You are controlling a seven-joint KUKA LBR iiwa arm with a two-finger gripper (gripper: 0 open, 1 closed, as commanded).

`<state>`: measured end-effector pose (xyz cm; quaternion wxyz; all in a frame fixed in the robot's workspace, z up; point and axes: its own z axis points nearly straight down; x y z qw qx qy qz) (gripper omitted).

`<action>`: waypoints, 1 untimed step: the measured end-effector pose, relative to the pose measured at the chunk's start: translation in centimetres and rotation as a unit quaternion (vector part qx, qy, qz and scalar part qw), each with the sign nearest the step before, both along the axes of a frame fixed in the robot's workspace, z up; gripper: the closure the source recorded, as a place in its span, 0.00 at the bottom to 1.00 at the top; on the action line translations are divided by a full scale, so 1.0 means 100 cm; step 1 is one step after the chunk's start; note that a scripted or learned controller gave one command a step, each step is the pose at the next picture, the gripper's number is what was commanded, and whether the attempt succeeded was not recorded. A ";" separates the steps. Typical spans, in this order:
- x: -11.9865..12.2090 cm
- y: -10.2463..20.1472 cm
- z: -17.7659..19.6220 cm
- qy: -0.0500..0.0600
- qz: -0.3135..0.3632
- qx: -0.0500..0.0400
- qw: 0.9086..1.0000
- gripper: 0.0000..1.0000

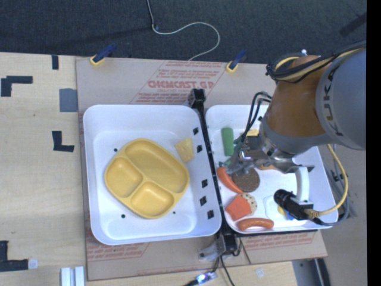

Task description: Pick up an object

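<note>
The right bin holds five small things close together on its left side: one green stick near the divider, one orange carrot below it, one brown disc just beside the carrot, one orange-red block with a pale speckled piece touching its right, and one red sausage at the near edge. The gripper hangs right over the disc and carrot, between the green stick and the disc; whether it is apart or closed I cannot tell, and nothing shows clamped in it. The arm covers much of this bin.

The left bin holds two things: one yellow tray with three compartments, and one pale yellow wedge touching its upper right rim.
</note>
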<state>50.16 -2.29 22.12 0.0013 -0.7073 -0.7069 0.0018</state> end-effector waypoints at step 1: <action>0.004 0.015 -0.007 0.000 0.002 0.001 1.000 1.00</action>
